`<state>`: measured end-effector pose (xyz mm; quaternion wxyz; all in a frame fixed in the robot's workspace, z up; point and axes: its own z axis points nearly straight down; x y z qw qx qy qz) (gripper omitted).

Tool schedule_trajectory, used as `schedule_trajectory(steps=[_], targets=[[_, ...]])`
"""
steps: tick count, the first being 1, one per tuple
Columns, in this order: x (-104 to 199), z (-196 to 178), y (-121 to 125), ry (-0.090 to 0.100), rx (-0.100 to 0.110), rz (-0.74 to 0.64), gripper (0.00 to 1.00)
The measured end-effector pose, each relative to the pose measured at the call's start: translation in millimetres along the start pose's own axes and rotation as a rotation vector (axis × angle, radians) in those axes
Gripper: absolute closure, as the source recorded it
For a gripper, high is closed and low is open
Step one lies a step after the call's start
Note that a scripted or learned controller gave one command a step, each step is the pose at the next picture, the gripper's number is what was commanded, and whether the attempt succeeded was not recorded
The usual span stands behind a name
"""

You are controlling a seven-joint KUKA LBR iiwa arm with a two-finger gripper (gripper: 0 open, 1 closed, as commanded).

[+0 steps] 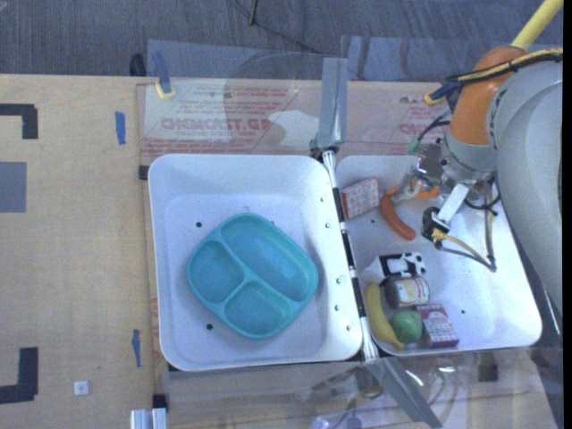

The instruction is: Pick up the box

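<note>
Camera view: small red box (360,197), at right bin's (509,329) far-left corner, looks light, stiff; grip its long sides. End effector (435,206) state unclear.

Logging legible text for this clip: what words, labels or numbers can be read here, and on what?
No text reads for certain.
Clear sheet behind the bins: large red lettering, too faint and mirrored to read.
Red box: print too small.
Can: label blurred.
Small box near the front: print blurred.

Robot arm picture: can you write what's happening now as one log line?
task: pick up box | gripper: over right bin, beside carrot | box: lying at bin's far left corner, not held | left bin: teal plate
</note>
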<state>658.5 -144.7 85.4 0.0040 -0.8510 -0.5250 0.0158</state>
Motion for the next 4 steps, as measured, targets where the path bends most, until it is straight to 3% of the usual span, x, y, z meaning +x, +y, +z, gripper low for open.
schedule_trajectory(steps=[1, 2, 3, 4], targets=[[-59, 1, -87, 0.026, -0.025, 0.138, 0.00], [-114, 3, -136, 0.029, -0.025, 0.266, 0.00], [-57, 1, -82, 0.028, -0.025, 0.332, 0.00], [-23, -107, -3, 0.026, -0.018, 0.376, 0.00]])
